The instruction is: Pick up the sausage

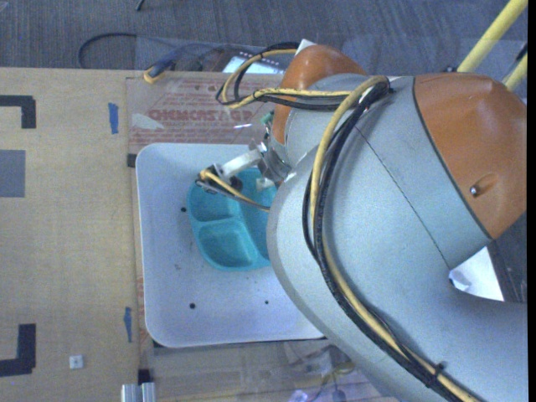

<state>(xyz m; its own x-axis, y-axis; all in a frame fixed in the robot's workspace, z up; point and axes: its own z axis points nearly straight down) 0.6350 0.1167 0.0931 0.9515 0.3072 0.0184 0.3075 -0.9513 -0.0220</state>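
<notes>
Hand [251, 170] low over teal tray [224, 239] | grip unreadable | sausage can't be made out, bearing unknown | arm [377, 224] blocks bin [159, 224]

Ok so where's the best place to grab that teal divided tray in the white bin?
Probably its bare rim on the view's left, pinched from above: the teal divided tray lies flat in the white bin, so only the thin raised edge offers a grip, and the arm covers the other side.
</notes>
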